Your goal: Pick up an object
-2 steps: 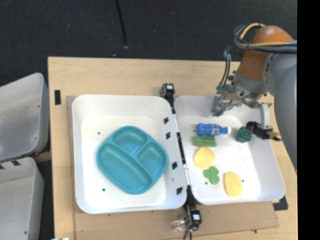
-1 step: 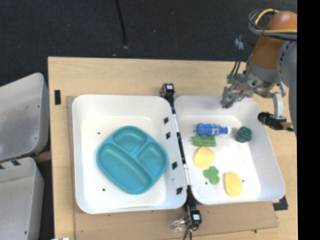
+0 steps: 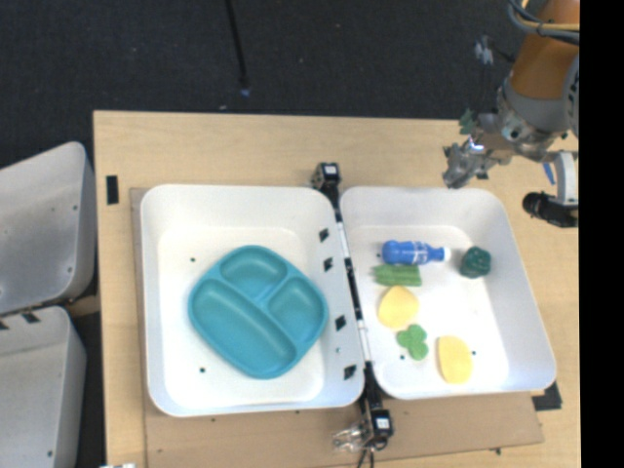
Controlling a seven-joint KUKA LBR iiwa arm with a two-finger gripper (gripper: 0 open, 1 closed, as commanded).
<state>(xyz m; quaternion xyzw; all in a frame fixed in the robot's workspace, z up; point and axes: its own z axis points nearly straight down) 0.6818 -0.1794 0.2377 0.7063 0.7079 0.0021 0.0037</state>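
The right bin (image 3: pixel 507 291) holds a blue bottle (image 3: pixel 410 253), a flat green piece (image 3: pixel 398 275), a dark green ball-like object (image 3: pixel 475 261), a yellow round object (image 3: pixel 398 306), a small green clover-shaped toy (image 3: pixel 413 340) and a yellow oval object (image 3: pixel 453 358). My gripper (image 3: pixel 461 164) hangs above the bench just beyond the right bin's far edge, apart from every object. Nothing shows between its fingers.
The left bin (image 3: pixel 156 291) holds a teal divided plate (image 3: pixel 257 309). A row of black clips (image 3: pixel 336 261) runs along the seam between the bins. Bare wooden bench (image 3: pixel 244 149) lies behind both bins. A grey-white surface (image 3: pixel 39 242) stands at far left.
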